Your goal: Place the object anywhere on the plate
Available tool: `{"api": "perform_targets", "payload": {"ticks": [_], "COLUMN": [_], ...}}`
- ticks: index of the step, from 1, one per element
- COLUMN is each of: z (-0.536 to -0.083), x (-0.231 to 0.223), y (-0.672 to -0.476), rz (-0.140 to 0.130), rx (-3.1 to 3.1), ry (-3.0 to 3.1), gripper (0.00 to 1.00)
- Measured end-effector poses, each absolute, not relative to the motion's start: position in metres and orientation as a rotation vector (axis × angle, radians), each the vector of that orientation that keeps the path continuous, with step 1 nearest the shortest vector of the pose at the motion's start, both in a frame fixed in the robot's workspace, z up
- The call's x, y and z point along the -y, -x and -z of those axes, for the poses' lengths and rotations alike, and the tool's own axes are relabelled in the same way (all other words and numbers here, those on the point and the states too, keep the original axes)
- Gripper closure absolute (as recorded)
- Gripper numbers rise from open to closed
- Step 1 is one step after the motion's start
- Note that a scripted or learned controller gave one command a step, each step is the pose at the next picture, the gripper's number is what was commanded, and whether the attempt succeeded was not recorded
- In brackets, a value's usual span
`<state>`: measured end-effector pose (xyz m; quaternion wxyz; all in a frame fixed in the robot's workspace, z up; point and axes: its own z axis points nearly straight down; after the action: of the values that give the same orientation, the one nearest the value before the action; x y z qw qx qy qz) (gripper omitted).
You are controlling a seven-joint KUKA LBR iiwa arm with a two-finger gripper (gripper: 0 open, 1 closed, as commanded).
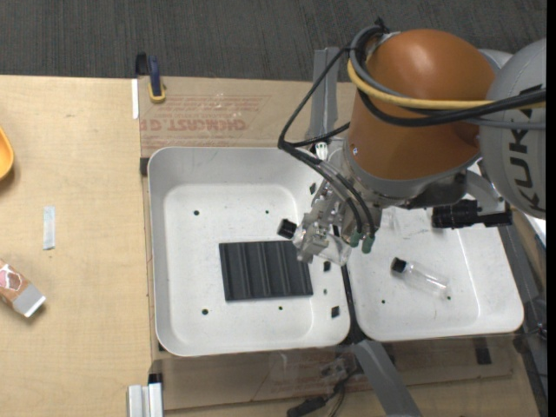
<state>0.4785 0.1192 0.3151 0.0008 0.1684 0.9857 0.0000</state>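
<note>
While the gripper (317, 237) hangs at frame centre, one dark ribbed plate (264, 270) lies in the left of two bins (165, 233). One clear tube (419, 275) lies lower right. Finger state: cannot tell.

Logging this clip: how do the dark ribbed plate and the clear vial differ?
The dark ribbed rectangular plate lies flat in the left white bin; the small clear black-capped vial lies in the right white bin. The plate is far larger and opaque, the vial see-through. Both lie untouched.

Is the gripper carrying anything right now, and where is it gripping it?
Cannot be told. The gripper hangs above the dark ribbed plate's right edge; a small black piece sits beside it, but no hold is visible.
</note>
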Motion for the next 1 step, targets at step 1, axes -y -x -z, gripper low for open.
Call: {"api": "perform_targets", "payload": {"ticks": [1], "z": [-0.3180], "x": [-0.1026], "y": [-0.4790], "rz": [0.000], "rx": [-3.130], "ry": [-0.249], "gripper": [1.00]}}
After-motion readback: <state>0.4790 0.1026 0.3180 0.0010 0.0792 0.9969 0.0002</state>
